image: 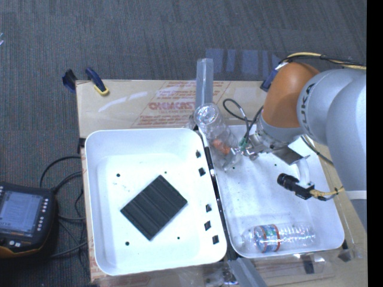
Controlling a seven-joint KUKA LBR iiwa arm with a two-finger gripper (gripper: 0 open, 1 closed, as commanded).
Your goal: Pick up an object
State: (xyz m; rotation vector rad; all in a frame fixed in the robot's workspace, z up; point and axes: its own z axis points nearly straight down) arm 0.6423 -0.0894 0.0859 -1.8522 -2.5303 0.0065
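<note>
Tool: the grey arm's tool (234,155) sits low at the far left corner of the right shallow white bin (281,203), against the divider; I cannot tell how it is set, because clutter and glare hide its tip.
Nearest object: a clear crinkled plastic item with an orange patch (218,137) lies just beside the tool, and whether they touch is unclear.
Other candidates: a clear plastic water bottle with a coloured label (279,235) lies on its side near the right bin's front wall, well apart from the tool; a flat dark ribbed square pad (154,206) lies in the middle of the left shallow white bin (102,163).
Risk one: the clear item could slip or crumple (thin, glossy plastic), leaving nothing lifted.
Risk two: the tool could catch the bin wall or divider, being so tight in the corner.
Risk three: the bottle, if chosen, may roll away.
Count: two bins, one arm, one bottle, one pad, one clear item, on one wooden surface (128,103).
</note>
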